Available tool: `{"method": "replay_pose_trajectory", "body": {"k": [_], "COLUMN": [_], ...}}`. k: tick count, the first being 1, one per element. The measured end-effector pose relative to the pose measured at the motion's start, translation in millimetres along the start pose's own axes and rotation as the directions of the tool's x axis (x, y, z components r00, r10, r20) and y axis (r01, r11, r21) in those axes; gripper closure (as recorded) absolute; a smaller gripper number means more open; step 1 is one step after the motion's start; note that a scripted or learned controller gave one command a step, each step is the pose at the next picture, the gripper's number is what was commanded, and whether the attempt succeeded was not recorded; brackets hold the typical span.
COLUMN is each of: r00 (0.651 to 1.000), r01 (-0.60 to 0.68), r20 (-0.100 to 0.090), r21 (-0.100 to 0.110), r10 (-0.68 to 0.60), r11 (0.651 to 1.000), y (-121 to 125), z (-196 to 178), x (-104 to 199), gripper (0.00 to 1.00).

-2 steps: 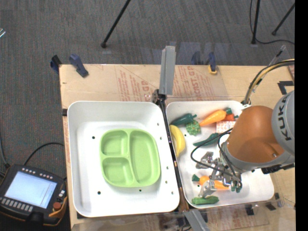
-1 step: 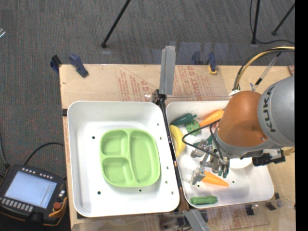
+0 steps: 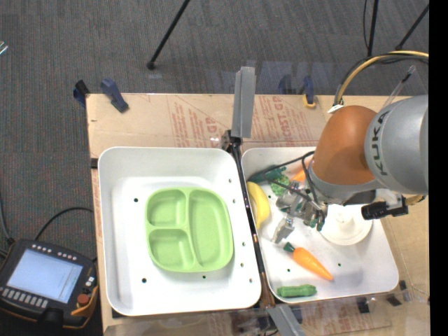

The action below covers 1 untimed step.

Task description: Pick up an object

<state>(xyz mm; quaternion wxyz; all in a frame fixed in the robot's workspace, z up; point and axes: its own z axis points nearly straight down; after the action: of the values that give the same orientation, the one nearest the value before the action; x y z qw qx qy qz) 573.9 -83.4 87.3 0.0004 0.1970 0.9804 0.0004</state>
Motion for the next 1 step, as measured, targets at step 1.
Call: {"method": "replay_pose_trajectory", "body": {"k": [1], "r00": [0.984], "r01": [-0.177], "r20": [-0.004], "r21": [0.003], "r10": [0.177], "r11": [0.984], "y": [-31.1], "z": [1.0], "x": [76.1], "gripper": [0.00]}}
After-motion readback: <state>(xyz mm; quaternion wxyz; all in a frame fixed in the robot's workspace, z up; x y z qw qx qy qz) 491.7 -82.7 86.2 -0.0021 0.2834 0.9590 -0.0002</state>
